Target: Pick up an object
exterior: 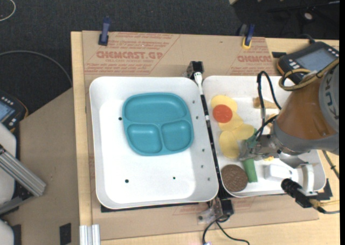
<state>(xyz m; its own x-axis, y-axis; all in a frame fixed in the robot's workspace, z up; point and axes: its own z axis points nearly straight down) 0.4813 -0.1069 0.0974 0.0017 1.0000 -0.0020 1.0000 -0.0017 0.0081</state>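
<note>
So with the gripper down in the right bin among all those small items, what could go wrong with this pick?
Clutter: the gripper sits where the green block, yellow pieces and brown disc crowd together, so it may nudge neighbours or close on two things at once.

Flat targets: the yellow pieces and disc look thin, so the grip could slip.

Cable: a black cable loops near the wrist and might snag.

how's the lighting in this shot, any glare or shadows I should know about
Camera view: even overhead light; the left bin looks bright, near washed out around the blue tray; the arm shades part of the right bin; focus is slightly soft throughout.
</note>
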